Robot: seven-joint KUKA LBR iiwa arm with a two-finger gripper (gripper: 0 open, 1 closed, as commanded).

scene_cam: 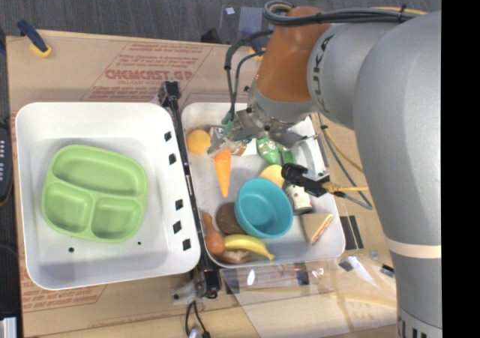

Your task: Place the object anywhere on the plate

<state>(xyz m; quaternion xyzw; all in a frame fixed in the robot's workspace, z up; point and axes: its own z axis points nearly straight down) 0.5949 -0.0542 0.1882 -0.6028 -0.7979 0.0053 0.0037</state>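
Yellow banana [250, 246] is lying at the near rim of the right bin [330, 248], with a brown sausage-like piece [212, 233] just beside it to the left and a dark round lump [227, 216] sitting behind. A teal bowl [264, 208] is resting upright mid-bin, touching a yellow lemon-like piece [272, 174] behind it. A tan stick [320, 227] is lying tilted by the right wall. Further back, an orange carrot [223, 171] is pointing toward us, a yellow ball [198, 141] sitting beside it at the left wall. Over in the left bin [30, 201], the green three-compartment plate [93, 192] is sitting flat. At the far end, the gripper [238, 131] is hanging over the clutter, fingers too hidden to tell their state.
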